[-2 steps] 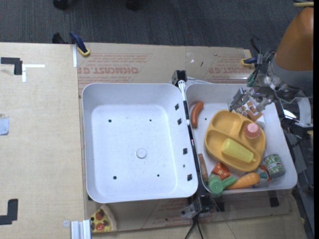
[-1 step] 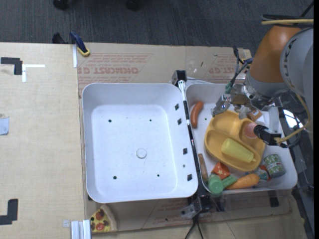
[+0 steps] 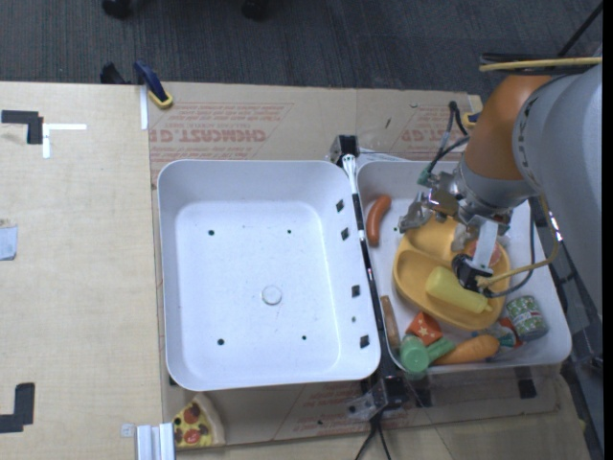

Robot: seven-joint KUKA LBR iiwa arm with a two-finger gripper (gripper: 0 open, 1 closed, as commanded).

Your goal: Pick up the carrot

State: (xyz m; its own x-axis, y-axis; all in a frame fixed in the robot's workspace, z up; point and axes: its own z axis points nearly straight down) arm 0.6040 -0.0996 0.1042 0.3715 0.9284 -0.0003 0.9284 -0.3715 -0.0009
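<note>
While reaching in from 3 o'clock, hanging the claw [image 3: 458,226] over the right bin [image 3: 397,178], just above the 12 o'clock rim of a yellow bowl [image 3: 414,281]. Not managing to tell whether the claw is apart or together.

Finding the carrot [image 3: 469,350] lying flat along the right bin's 6 o'clock edge, apart from the claw, just beyond the bowl's 6 o'clock rim, touching a green piece [image 3: 417,356] at its 9 o'clock end.

Seeing a yellow cylinder [image 3: 455,292] resting in the bowl, a red-orange sausage [image 3: 376,218] lying at the bin's 10 o'clock, and a green-and-grey can [image 3: 525,316] sitting at 4 o'clock.

Noting a small white disc [image 3: 272,296] lying near the middle of the left bin [image 3: 192,257], and a pizza-slice toy [image 3: 194,425] resting on the surface at that bin's 7 o'clock corner.
</note>
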